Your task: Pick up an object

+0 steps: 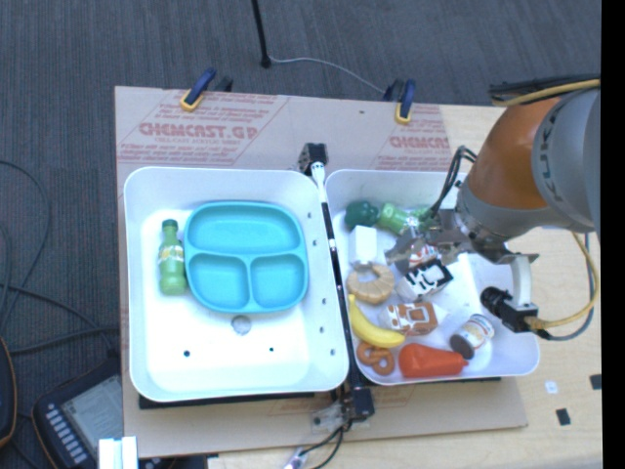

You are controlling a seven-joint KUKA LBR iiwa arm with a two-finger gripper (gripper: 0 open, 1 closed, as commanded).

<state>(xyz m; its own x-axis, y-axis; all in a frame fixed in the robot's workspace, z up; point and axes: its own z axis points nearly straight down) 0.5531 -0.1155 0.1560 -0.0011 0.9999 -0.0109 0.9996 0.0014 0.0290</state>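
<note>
My gripper [417, 253] hangs low over the middle of the right bin [508, 360], at the end of the grey arm with its orange band [508, 164]. A black-and-white piece [428, 277] lies right below it; I cannot tell whether it is held. Around the gripper lie a beige bagel [370, 283], a white block [365, 240], a dark green item [360, 213], a light green item [395, 218], a brown waffle-like toy [410, 317], a yellow banana [372, 329], a pretzel [376, 359], a red pepper [431, 362] and a small can [472, 335].
The left bin [146, 360] holds a blue sectioned plate [246, 257], a green bottle [172, 258] beside its left edge and a small grey bit [240, 325]. A ridge [330, 262] divides the bins. Clamps [199, 88] [404, 101] grip the board's far edge.
</note>
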